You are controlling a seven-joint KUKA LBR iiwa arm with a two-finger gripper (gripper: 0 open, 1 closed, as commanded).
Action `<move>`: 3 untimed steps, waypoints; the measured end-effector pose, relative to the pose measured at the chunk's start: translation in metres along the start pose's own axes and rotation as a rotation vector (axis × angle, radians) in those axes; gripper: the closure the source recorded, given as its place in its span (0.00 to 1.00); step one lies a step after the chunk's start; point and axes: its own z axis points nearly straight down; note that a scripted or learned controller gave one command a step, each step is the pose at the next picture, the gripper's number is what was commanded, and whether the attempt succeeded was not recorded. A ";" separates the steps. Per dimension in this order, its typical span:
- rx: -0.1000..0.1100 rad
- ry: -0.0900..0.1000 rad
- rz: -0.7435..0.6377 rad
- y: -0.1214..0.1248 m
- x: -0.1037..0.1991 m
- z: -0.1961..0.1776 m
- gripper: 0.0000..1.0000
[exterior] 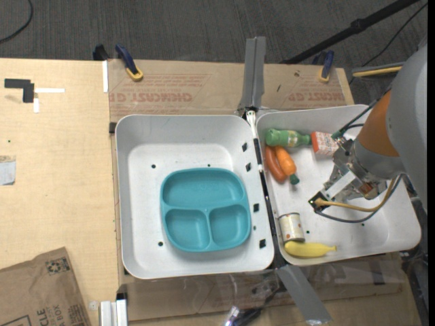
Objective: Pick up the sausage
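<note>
— Where do we see the sausage [272, 163]?
— Lying against the carrot [286, 162], on its left side.
— And the gripper [333, 185]?
— Right of the carrot, apart from it; wide or narrow, we cannot tell.

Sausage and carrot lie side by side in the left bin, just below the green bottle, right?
Wrong bin. The camera view shows the sausage and carrot side by side in the right bin, just below the green bottle; the left bin holds the teal plate.
</note>
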 end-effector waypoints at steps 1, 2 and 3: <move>0.009 0.001 0.170 0.065 0.028 -0.002 0.00; 0.008 -0.007 0.345 0.094 0.065 0.002 0.00; 0.008 -0.001 0.332 0.126 0.069 0.001 0.00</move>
